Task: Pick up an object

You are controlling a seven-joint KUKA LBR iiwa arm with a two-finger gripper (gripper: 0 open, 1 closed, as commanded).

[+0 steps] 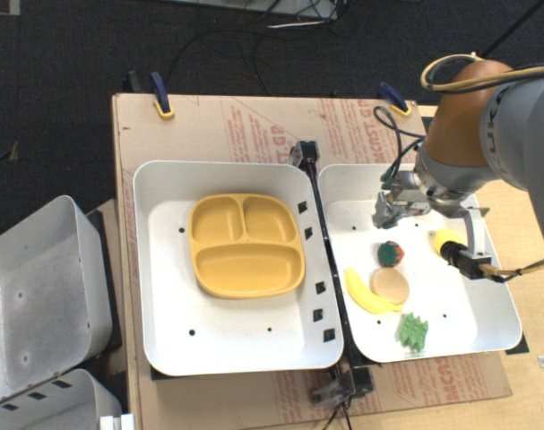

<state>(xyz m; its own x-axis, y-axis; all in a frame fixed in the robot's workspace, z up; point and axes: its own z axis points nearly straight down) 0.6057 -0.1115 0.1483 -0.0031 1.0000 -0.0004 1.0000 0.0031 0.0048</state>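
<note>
My gripper (pixel 387 215) hangs over the back of the right bin (pixel 496 316), a little above and behind a small red and green fruit (pixel 391 253). Nothing shows in its grasp. In front of the fruit lies a tan disc (pixel 391 286), touching a yellow banana (pixel 364 295) on its left. A green leafy piece (pixel 413 331) rests near the bin's front edge. A small yellow item (pixel 443 238) sits to the right of the gripper, partly hidden by the wrist hardware.
The left bin (pixel 164 330) holds a yellow divided plate (pixel 247 245). A black divider with clips (pixel 320 267) runs between the bins. The grey and orange arm (pixel 478 124) covers the right bin's back right corner. A white container (pixel 34 294) stands off the bench at left.
</note>
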